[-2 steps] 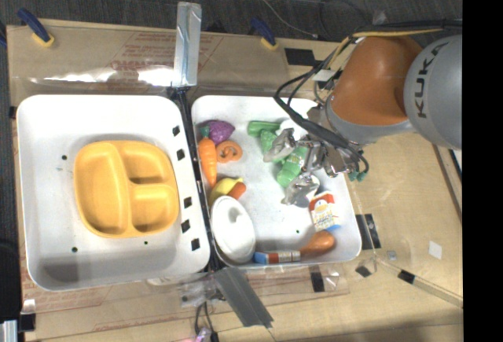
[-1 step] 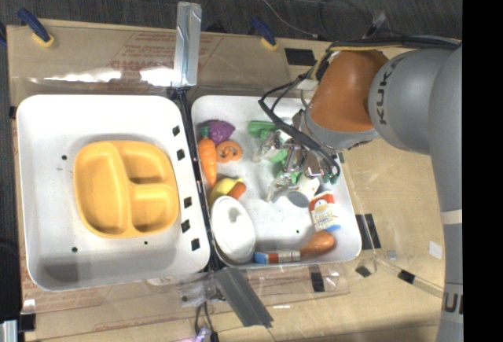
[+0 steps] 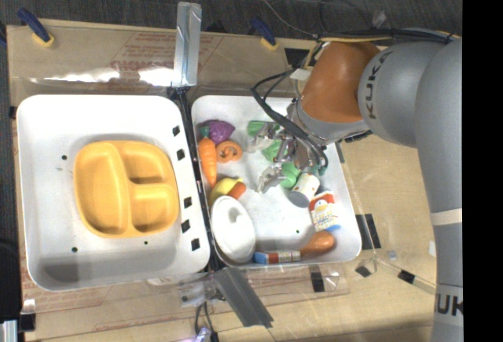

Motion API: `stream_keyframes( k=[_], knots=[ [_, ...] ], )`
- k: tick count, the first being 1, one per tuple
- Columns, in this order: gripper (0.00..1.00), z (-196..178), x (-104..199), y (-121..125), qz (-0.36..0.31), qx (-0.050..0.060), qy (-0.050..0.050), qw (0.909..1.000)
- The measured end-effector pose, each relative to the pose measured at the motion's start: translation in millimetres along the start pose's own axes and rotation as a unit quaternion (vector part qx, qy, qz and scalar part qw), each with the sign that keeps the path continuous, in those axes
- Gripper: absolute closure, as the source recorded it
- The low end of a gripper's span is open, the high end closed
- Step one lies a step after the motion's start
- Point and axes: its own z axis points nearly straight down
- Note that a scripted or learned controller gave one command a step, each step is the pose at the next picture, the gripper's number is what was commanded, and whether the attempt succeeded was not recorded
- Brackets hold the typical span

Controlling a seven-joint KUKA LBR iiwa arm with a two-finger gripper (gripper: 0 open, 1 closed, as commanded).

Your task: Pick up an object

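In the camera view, the grey arm with its orange band reaches in from three o'clock and hangs over the right white bin. Its metal jaws sit low among a cluster of small green plastic pieces near the bin's centre. How wide the jaws stand I cannot tell; cables and green parts crowd them, and nothing is plainly clamped between them.

The nearest candidate seems to be that green cluster, touching or just beside the jaws, towards twelve o'clock. Just beside them at five o'clock lies a small white bottle with a red label, its long axis running roughly twelve to six. At nine o'clock, well apart from the jaws, an orange plastic carrot lies along the bin's left wall, long axis also twelve to six, with a purple toy above it and a round white lidded container at seven o'clock.

Open floor is scarce: a bare patch sits between the jaws and the white container. The right wall is close at three o'clock, so room for a sideways shift looks tight there.

The left white bin holds a yellow divided tray on the worktop's nine o'clock side.
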Motion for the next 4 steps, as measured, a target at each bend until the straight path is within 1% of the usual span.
stream_keyframes(
  k=[1, 2, 3, 4],
  knots=[
    [0.00, -13, -17, -30, -0.032, 0.000, -0.001, 0.9995],
    [0.00, 1, 17, -36, -0.035, -0.001, 0.002, 0.9994],
    [0.00, 0, -10, -42, -0.060, 0.000, 0.000, 0.9982],
    [0.00, 0, -45, -43, -0.114, -0.001, 0.000, 0.9935]
  ],
)
